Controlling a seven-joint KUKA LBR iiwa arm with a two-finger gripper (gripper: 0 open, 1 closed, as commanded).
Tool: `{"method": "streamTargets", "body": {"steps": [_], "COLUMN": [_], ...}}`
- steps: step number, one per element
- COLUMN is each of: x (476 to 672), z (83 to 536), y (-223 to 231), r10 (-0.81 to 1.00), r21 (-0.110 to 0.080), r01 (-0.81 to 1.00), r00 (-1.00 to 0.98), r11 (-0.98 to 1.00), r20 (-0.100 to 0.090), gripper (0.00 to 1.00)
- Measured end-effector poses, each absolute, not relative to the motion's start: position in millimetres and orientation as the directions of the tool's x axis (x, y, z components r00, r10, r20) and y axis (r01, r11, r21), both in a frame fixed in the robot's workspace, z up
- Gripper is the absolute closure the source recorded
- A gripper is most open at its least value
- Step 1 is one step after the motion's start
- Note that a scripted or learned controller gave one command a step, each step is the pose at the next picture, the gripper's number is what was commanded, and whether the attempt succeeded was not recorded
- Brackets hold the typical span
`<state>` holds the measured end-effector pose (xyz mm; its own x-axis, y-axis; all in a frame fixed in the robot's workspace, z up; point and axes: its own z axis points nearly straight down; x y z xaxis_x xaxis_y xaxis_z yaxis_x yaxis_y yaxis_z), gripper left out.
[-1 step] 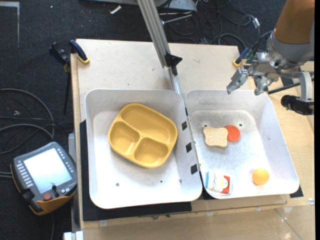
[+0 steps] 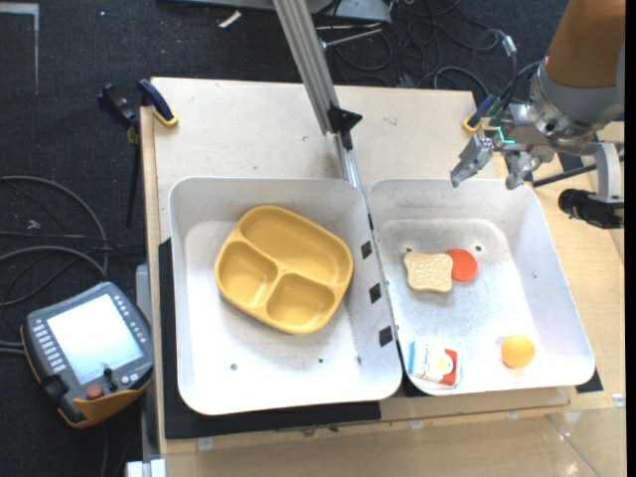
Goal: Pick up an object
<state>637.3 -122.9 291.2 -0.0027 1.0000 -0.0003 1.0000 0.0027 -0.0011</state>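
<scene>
The gripper hangs over the far rim of the right bin, its two fingers spread apart with nothing between them. Above them the grey wrist rises into the arm with its orange band, at the upper right of the view.

Nearest the fingers, below and a little left of them on the floor of the right bin, lies a toast slice, tan and flat. A red-orange round piece touches its right edge. Both sit well below the fingertips, apart from them.

Farther below the fingers, toward the near rim of the same bin, a small orange ball rests at the right, and a small white carton with red and blue print lies at the near left corner.

To the left of the fingers, across the shared wall, the left bin holds a yellow divided plate with three compartments; it lies flat near the middle of that bin.

Both bins rest on a pale bench.
</scene>
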Motion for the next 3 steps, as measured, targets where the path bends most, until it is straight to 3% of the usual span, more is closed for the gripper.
{"method": "streamTargets", "body": {"steps": [3], "x": [647.0], "z": [143.7], "y": [-112.7], "r10": [1.000], "r21": [-0.004], "r01": [1.000], "r00": [-0.001], "r11": [0.001], "r20": [-0.001], "gripper": [0.00]}}
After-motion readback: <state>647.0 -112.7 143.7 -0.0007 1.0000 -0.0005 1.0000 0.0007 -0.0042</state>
